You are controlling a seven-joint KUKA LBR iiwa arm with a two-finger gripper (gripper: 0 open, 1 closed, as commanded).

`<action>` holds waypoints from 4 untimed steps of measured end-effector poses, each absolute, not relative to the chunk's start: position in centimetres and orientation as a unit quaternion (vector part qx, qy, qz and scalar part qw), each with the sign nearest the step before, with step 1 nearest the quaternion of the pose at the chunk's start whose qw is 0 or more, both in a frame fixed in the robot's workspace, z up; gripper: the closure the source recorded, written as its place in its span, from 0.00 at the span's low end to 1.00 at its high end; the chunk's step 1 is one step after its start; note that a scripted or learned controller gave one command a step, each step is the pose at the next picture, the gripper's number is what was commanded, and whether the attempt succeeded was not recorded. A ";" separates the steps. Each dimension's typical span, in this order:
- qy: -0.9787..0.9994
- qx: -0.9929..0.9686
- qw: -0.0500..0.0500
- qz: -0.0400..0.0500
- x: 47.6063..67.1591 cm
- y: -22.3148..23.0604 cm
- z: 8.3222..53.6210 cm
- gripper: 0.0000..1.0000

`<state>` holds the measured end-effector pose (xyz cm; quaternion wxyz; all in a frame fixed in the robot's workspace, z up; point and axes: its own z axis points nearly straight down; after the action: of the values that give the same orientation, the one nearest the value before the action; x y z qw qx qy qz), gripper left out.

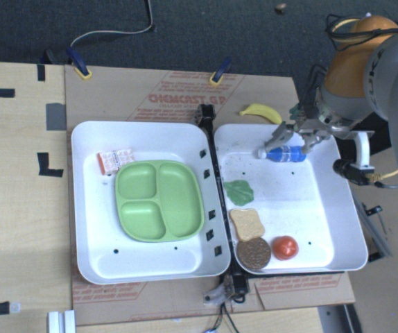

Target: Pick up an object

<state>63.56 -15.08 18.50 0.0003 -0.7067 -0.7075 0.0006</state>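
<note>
Fingers (280,139) spread apart around a blue bottle (287,155); we see it lying between them on the floor of the right bin (338,217), so the gripper (295,141) straddles it without clamping. Beyond the fingers, outside the bin, lies a banana (261,112). Below them sit a green leaf (240,191), toast (247,223), cookie (254,252) and tomato (285,247).

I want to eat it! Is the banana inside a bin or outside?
Outside. The banana lies on the cardboard just beyond the right bin's far rim, not inside it.
</note>
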 end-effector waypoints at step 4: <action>-0.707 -0.707 -0.001 -0.001 57.1 -13.2 8.7 0.00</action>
<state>57.14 -13.25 8.67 -0.0012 -0.7073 -0.7069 -0.0006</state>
